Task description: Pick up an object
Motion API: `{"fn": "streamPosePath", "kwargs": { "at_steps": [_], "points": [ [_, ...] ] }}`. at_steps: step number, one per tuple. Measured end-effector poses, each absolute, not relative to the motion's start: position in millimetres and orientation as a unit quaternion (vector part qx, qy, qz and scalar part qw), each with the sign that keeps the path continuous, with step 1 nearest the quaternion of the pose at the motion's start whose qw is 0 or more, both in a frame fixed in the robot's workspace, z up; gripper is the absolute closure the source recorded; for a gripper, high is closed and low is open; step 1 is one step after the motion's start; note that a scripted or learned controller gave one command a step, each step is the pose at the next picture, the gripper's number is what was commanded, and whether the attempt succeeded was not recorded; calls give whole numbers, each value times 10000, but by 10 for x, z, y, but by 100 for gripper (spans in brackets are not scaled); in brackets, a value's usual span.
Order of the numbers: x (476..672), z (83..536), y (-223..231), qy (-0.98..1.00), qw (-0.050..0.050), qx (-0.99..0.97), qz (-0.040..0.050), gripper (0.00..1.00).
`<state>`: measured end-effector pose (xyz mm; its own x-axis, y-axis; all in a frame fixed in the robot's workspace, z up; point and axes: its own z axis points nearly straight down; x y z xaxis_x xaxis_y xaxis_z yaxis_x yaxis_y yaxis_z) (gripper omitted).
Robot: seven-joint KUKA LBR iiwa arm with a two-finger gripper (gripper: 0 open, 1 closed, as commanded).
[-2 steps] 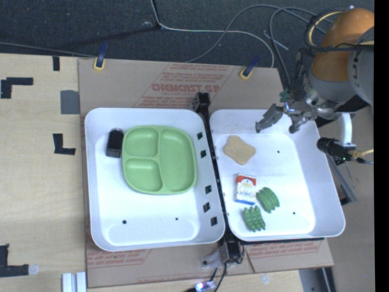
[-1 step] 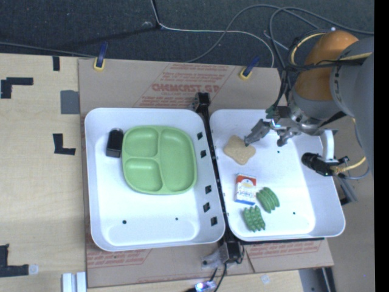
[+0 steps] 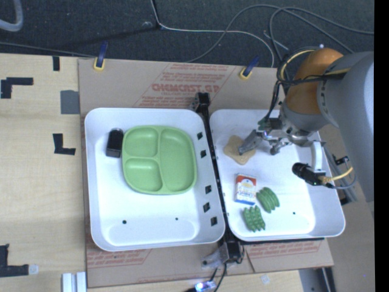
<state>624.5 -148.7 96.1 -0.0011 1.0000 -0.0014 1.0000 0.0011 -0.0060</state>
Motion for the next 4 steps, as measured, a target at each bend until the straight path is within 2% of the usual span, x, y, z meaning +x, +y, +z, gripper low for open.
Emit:
{"fn": "streamPosePath", "kwargs": {
  "at_steps": [1, 2, 3, 4],
  "points": [
    [6251, 865, -1491, -7075, -8, -7067, 9, 0],
    [6275, 990, -1472, -7081, -22, -7061, -22, 100],
    [6235, 1487, -1372, -7077, 1, -7065, -3, 100],
    [6327, 2000, -1304, -7079, -13, -7063, -13, 100]
  ]
}}
